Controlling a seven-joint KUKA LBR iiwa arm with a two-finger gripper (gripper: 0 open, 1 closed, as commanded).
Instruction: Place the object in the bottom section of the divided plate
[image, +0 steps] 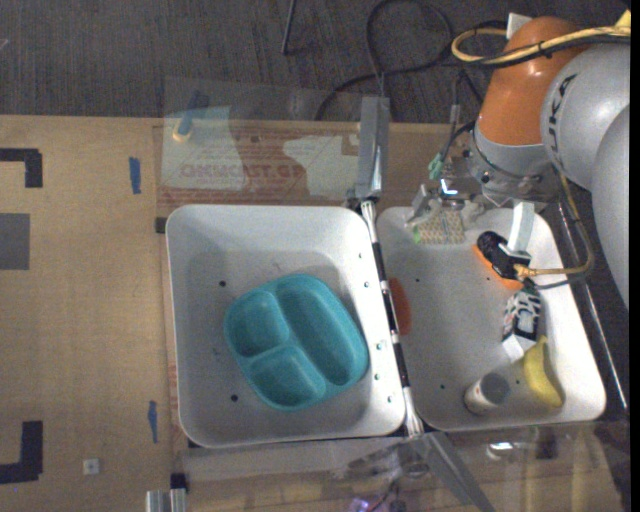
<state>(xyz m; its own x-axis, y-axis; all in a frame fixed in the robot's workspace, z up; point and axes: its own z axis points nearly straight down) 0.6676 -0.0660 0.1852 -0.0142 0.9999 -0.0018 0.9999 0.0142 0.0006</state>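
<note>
The end effector (447, 205), its grip state impossible to tell, hovers at the right white bin's (440, 390) top edge; the teal divided plastic plate (295, 340) lies in the left bin, so choose one object and descend squarely.

A robotics lab test bench, seen from above.

A flat plywood-brown benchtop (80, 330) carries black corner markers and strips of blue tape (134, 175) at nine o'clock, as for calibration. Two shallow white plastic bins, the left bin (200, 240) and the right bin (440, 390), sit clamped side by side at the centre. A clear plastic sheet (260, 160) stands at twelve o'clock. The grey industrial arm with its orange band (520, 90) reaches in at two o'clock, trailing loose black and yellow cables (480, 40) over dark carpet-like flooring (150, 50).
</note>
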